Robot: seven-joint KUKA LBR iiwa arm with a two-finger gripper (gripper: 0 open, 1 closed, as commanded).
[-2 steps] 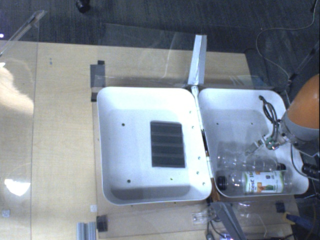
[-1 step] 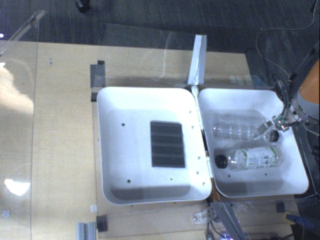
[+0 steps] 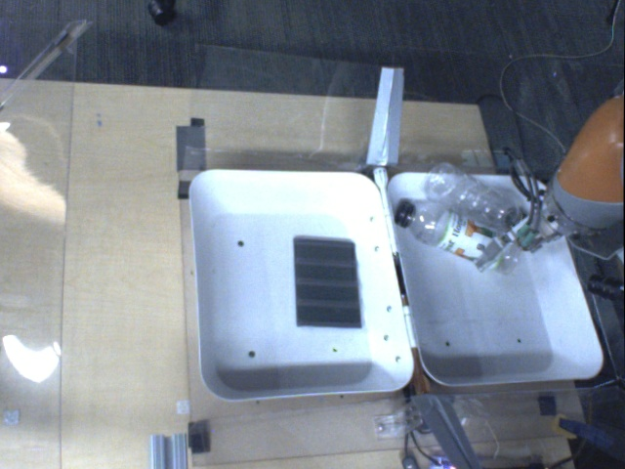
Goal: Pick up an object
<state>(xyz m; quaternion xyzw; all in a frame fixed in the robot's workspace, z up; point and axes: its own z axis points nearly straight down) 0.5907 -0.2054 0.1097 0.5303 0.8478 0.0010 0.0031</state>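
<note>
— Where's the bottle?

— The clear plastic bottle (image 3: 457, 218) lies on its side in the upper part of the right bin (image 3: 508, 345), dark cap toward the divider.

— And the pincer?

— The pincer (image 3: 516, 239) is at the bottle's right end, touching it; open or closed, I cannot tell.

— The other bin?

— The left bin (image 3: 234, 291) holds a dark ribbed rectangle (image 3: 326, 281). Both sit on the table (image 3: 107, 291).

Clear plastic bottle (image 3: 457, 218), crinkled and glossy, paper-like label, dark cap, right of centre. Both bins, left bin (image 3: 225, 262) and right bin (image 3: 547, 340), smooth white plastic, slight sheen. Dark ribbed matt pad (image 3: 327, 281) at frame centre. Bench (image 3: 107, 262) pale wood, matt. Arm's orange band (image 3: 598, 154) smooth, glossy, right edge. Floor (image 3: 293, 8) dark, rough, carpet-like, top.
</note>
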